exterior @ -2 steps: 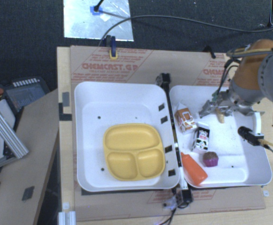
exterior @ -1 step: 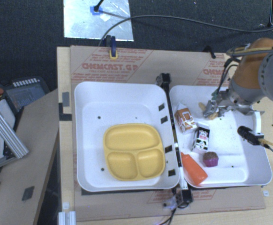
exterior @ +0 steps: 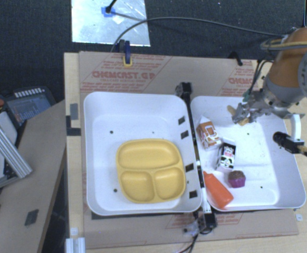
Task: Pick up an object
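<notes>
A grey KUKA arm (exterior: 293, 62) with an orange band above its wrist reaches in from the right over the right-hand white bin (exterior: 285, 178), its two-finger gripper (exterior: 239, 115) hanging over the bin's upper area, near the far wall. The arm's bulky wrist sits above the bin's upper right corner, with the gripper pointing leftward and down toward the bin floor. Whether the gripper is spread or closed cannot be told from this angle, and nothing is seen between its tips.

Four objects lie in the right bin, all below and to the left of the gripper. An orange-and-white carton (exterior: 208, 134) is the nearest, lying just below-left of the gripper and close to the divider (exterior: 191, 136) between the bins. Below it sits a small black-and-white box (exterior: 227, 156), then a purple round object (exterior: 237, 178) toward the near side. An orange carrot-shaped toy (exterior: 217, 189) rests at the near left corner, against the bin's wall.

The left-hand white bin (exterior: 106, 115) holds a yellow divided tray (exterior: 150, 169) with three compartments, set toward its near right side. Both bins stand on a cardboard sheet (exterior: 143, 73) printed with red lettering.
</notes>
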Robot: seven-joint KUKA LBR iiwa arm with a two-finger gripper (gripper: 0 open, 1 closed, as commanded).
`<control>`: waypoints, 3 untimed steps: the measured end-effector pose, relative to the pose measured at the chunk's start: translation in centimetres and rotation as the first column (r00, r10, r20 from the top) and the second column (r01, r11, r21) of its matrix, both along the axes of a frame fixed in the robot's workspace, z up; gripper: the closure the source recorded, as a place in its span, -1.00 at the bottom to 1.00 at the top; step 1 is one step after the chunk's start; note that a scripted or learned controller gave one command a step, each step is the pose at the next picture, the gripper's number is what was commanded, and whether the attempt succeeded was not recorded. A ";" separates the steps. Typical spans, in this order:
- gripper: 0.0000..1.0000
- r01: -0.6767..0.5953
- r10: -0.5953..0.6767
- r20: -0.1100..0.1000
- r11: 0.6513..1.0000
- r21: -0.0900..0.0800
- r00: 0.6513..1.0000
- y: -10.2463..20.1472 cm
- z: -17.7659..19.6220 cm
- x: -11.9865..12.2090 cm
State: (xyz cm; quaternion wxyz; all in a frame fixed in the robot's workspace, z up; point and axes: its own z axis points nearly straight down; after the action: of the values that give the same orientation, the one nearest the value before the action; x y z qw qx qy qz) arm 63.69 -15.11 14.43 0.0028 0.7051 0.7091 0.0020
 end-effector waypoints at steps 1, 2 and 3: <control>1.00 0.000 0.000 -0.001 1.000 0.000 1.000 -0.2 4.4 0.5; 1.00 -0.001 0.001 0.002 1.000 0.000 1.000 0.7 10.4 0.4; 1.00 -0.003 0.003 -0.004 1.000 0.002 1.000 5.4 9.5 1.1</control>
State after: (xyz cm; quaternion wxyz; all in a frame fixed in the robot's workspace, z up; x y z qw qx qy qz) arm 64.76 -9.73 23.97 0.0007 0.7040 0.7102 0.0012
